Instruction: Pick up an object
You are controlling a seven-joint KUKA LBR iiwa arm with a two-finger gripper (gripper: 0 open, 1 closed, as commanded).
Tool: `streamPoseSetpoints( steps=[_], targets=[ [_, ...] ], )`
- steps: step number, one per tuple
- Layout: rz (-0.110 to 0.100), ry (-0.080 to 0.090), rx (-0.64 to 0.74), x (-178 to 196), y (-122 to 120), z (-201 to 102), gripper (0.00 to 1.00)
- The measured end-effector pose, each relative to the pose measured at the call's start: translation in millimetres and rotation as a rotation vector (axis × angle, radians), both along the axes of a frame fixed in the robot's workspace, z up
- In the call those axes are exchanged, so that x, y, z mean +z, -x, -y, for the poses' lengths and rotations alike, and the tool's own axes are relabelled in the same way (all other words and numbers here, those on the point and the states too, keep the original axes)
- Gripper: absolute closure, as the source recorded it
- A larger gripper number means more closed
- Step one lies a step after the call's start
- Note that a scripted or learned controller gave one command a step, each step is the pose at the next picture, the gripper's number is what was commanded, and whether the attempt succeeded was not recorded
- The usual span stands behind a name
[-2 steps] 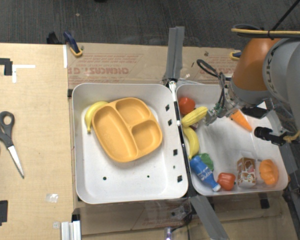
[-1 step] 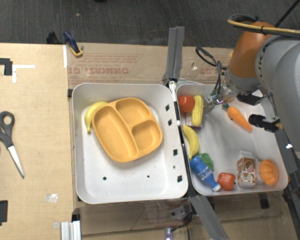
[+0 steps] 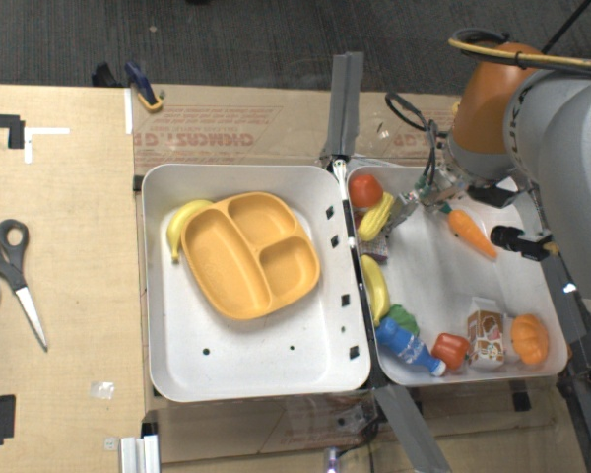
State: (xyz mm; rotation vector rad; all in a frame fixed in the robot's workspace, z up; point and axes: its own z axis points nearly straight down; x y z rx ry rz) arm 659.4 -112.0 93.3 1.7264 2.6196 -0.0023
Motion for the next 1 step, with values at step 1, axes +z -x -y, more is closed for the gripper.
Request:
streamPoseSetpoints(
  steps=[1],
  targets=[
    [-0.002,-0.001,0.03,-0.4,17.7,18.9,0.0]
  ],
)
